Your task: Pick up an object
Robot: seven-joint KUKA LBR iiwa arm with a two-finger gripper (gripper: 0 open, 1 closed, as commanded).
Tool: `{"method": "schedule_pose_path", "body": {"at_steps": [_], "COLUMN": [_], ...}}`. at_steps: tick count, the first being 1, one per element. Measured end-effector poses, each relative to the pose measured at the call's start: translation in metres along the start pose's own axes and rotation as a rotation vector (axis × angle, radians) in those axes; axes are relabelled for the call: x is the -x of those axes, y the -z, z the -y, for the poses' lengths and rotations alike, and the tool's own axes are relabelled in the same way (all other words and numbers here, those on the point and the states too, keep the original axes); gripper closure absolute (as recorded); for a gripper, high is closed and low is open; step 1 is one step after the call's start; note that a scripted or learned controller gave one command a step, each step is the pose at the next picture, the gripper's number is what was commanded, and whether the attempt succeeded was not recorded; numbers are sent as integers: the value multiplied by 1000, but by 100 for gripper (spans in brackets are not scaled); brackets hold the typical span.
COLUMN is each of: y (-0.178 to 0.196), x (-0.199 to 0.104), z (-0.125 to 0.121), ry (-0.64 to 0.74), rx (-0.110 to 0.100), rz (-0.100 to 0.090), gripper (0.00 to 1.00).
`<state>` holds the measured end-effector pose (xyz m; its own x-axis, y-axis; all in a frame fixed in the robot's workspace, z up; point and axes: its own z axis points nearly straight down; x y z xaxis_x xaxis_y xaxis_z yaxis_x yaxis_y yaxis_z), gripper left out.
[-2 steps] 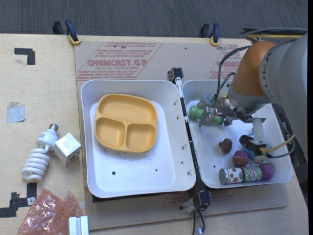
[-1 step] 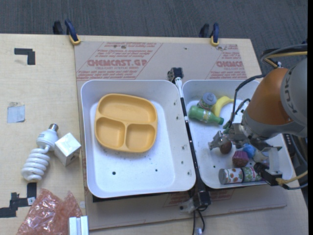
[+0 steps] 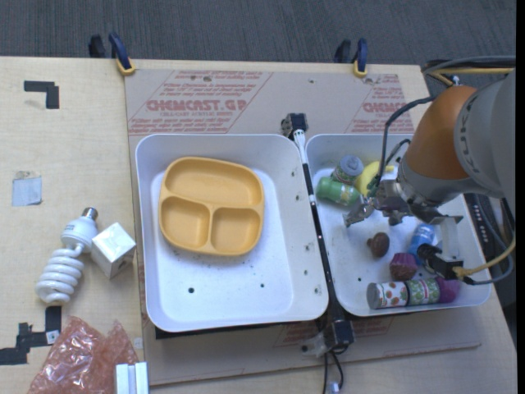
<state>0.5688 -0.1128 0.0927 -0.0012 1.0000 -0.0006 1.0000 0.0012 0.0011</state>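
Observation:
The right bin (image 3: 349, 290) holds several small objects. A green bottle (image 3: 337, 190), a grey-capped item (image 3: 351, 167) and a yellow piece (image 3: 370, 173) lie at its far left. A brown lump (image 3: 378, 244), a magenta object (image 3: 403, 265) and a blue bottle (image 3: 422, 238) sit in the middle. A patterned tube (image 3: 400, 293) lies along the near wall. My gripper (image 3: 366, 211) hangs low over the bin, just right of the green bottle and above the brown lump. I see nothing held in it.
The left bin (image 3: 172, 302) holds a yellow divided plate (image 3: 212, 206). On the bench to the left lie a spiral light bulb (image 3: 66, 261), a white cube (image 3: 113, 247) and a red mesh bag (image 3: 78, 355). The arm's orange band (image 3: 439, 142) covers the right bin's far right corner.

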Motion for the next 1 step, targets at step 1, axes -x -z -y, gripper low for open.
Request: {"method": "schedule_pose_path", "body": {"at_steps": [1], "y": [4], "x": [-6], "z": [75], "ry": [2], "rx": [25], "rz": [7], "gripper": [0]}}
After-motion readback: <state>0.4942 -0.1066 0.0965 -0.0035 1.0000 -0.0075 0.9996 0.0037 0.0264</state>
